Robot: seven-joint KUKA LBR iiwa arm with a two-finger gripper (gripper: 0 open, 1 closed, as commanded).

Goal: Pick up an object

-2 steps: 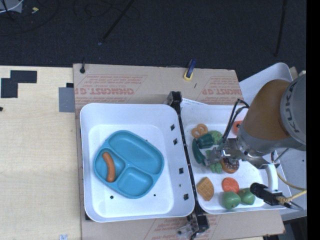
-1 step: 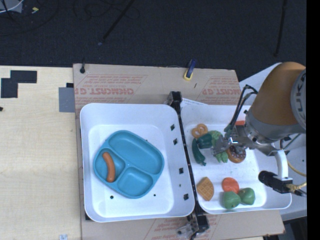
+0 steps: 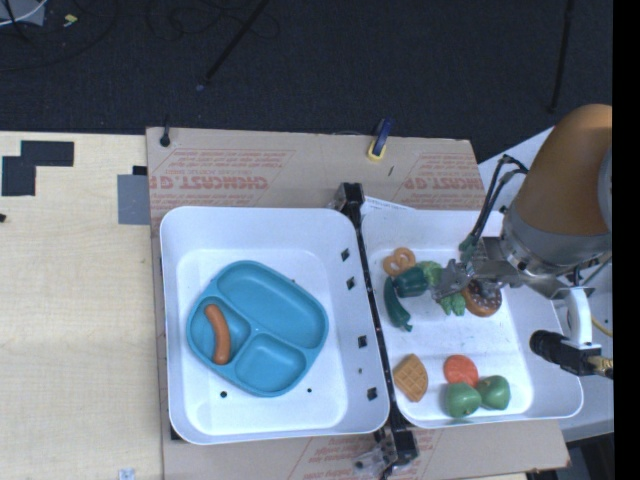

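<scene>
The job is not done yet. Nothing is lifted up. All the toy food lies down in the bins.

On the left, the left bin (image 3: pixel 180 268) holds a blue plate (image 3: pixel 258 326) with three parts. A hot dog (image 3: pixel 217 332) lies in the plate's left part.

Next comes the right bin (image 3: pixel 530 403), where the toys to pick from are. At the top is a pretzel (image 3: pixel 399 261). Just below it lie dark green veggies (image 3: pixel 402 293). Lower down sit a cracker (image 3: pixel 410 377), an orange toy (image 3: pixel 460 369) and two green apples (image 3: pixel 476 396).

The gripper (image 3: pixel 458 290) is down low in this bin, right by the green veggies and a brown round toy (image 3: pixel 484 301). I cannot tell if the jaws are open or closed, or if they have anything. The toys there lie close together, so they can get in the way of a clean grab.

What is left: grab one toy and lift it up.
</scene>
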